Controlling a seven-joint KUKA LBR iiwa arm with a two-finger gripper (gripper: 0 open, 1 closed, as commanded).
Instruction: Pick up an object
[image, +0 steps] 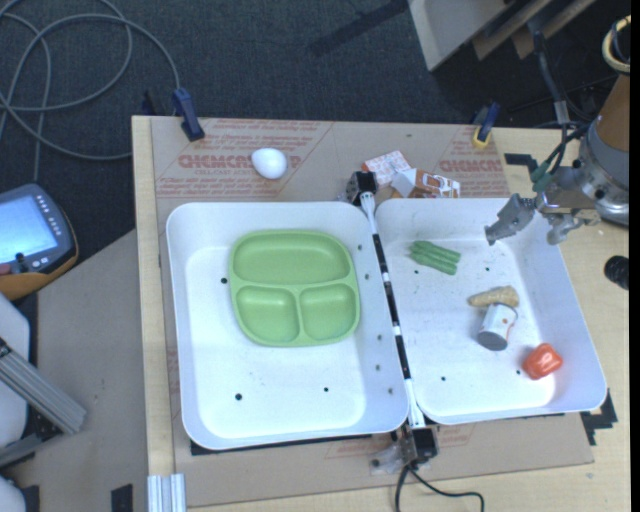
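White right bin (560, 300) holds green object (434, 256) (long axis running upper-left to lower-right); end effector (528, 221) open, empty.

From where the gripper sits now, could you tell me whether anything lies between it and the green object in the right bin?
Nothing visible does. The gripper is above the right bin's upper right part, and the green object lies to its left on bare white floor. The tan piece, can and orange item lie nearer the camera, off that line.

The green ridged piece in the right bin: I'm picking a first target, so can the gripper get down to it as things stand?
Probably yes: the green ridged piece lies alone on bare bin floor, with the gripper nearby.
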